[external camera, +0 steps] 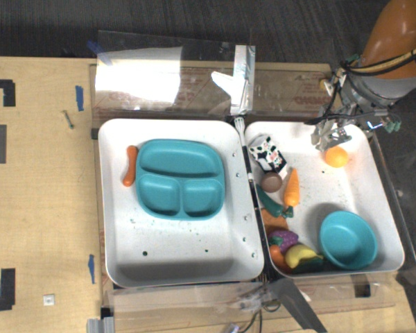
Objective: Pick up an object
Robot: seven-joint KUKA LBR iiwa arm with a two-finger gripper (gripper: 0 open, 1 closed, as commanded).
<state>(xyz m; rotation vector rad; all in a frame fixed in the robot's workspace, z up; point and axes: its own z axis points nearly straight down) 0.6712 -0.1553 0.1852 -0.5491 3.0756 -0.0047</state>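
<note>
The pincer [331,139] is hovering just above the orange [337,157] in the right bin [385,186]; its spread I cannot tell. Nothing is lifted yet.

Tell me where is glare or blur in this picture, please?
In the camera view, strong glare whitens the clear plastic sheet behind the left bin; the gripper above the orange ball looks slightly soft, and the arm's orange band is blurred; the teal tray is sharp.

Grey arm [374,89] with rounded orange band [396,21] near wrist, black and yellow cables along it, small metallic gripper [329,136] with thin silver fingers.
</note>
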